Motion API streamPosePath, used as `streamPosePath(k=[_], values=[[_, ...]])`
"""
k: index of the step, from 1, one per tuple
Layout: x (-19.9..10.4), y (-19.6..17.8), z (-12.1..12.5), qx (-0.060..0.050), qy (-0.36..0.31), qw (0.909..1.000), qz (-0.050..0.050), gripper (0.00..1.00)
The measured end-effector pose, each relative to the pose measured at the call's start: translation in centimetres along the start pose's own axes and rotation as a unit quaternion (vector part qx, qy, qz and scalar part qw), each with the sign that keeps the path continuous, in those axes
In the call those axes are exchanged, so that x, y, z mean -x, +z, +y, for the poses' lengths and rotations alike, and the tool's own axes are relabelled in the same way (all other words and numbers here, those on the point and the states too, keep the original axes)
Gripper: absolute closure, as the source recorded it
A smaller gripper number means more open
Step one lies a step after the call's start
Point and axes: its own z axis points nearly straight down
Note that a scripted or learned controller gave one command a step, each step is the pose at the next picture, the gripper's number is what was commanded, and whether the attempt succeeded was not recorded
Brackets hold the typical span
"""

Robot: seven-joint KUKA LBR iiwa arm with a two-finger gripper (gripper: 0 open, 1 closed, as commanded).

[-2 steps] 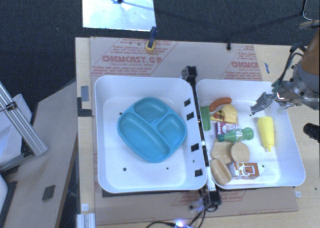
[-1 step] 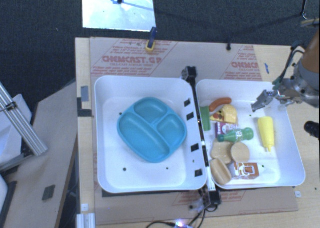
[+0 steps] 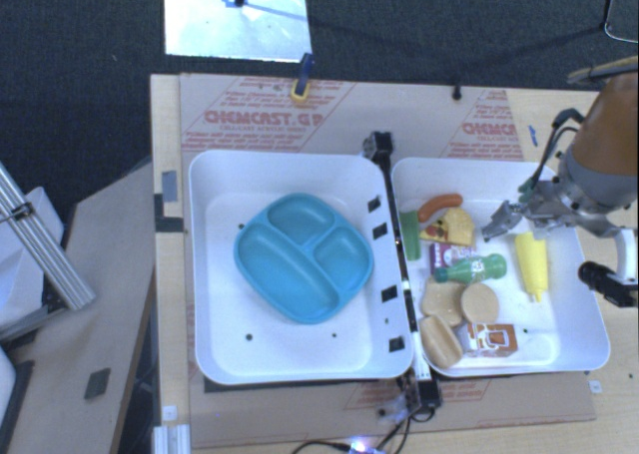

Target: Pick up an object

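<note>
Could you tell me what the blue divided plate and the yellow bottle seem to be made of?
Blue divided plate: probably moulded plastic, with an even colour, soft sheen and rounded compartment ridges. Yellow bottle: likely toy plastic too, uniformly coloured and smooth, though too small to be sure.

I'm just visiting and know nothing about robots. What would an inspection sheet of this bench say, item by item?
Surface: bench with printed sheet, bearing left bin and right bin.
Job's things: right bin holds mustard bottle, green bottle, hot dog, buns, small carton.
Clutter: blue divided plate in left bin.
Gripper: gripper above right bin, nothing seen between fingers.
Cables: black cable across the floor.
Surroundings: dark carpet, shiny panel, metal rail.
</note>
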Motion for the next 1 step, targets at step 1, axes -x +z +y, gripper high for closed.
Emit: streamPosePath(k=[1], values=[[0.48, 6.16, -0.18, 0.0, 0.0, 1.0, 0.0, 0.0]])
